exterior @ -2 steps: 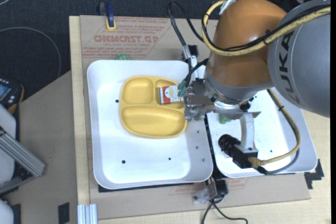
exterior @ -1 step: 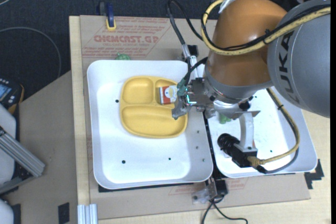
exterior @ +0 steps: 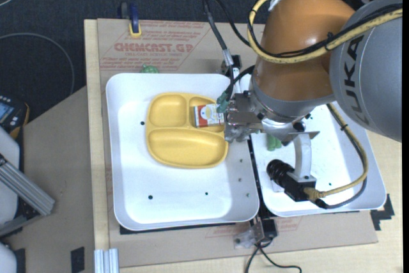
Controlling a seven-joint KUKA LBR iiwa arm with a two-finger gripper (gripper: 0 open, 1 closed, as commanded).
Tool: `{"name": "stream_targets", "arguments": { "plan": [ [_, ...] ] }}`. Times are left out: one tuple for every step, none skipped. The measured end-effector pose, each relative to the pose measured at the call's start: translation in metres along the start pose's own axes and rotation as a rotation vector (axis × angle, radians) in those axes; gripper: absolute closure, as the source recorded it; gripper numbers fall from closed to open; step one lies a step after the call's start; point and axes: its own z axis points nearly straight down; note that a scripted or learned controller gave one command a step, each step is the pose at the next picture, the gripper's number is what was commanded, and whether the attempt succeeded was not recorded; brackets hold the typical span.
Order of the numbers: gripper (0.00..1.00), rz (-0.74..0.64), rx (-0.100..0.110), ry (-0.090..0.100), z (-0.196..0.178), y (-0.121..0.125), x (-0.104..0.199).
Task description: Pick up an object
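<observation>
1. Arm [exterior: 307, 41]: grey, with an orange band. It enters from the right and stands above the seam between the two bins, covering the upper left part of the right bin.
2. Board [exterior: 160, 41]: brown, printed in red, lying under both bins. A blue clamp [exterior: 133, 15] sits at its far edge.
3. Left bin [exterior: 179, 201]: white and shallow. It holds the yellow plate and the carton.
4. Right bin [exterior: 345, 163]: white and shallow, touching the left bin side by side.
5. Yellow plate [exterior: 185, 147]: divided into compartments, lying flat in the upper middle of the left bin, near that bin's right wall.
6. Gripper [exterior: 233, 119]: positioned at the right edge of the yellow plate, just beside the carton. How far it is open cannot be told, and no object can be seen in its grasp.
7. Carton [exterior: 206, 116]: small, red and white, lying in the plate's upper right compartment.
8. Green piece [exterior: 273, 141]: small, in the right bin near its left wall, partly hidden by the arm.
</observation>
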Motion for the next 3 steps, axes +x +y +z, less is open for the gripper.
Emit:
{"name": "stream_targets", "arguments": {
  "plan": [
    [0.00, 0.001, 0.001, 0.000, 0.001, 0.000, 0.000],
    [1.00, 0.001, -0.001, 0.000, -0.010, 0.000, 0.000],
    [0.00, 0.001, 0.000, 0.000, -0.009, 0.000, 0.000]
  ]
}}
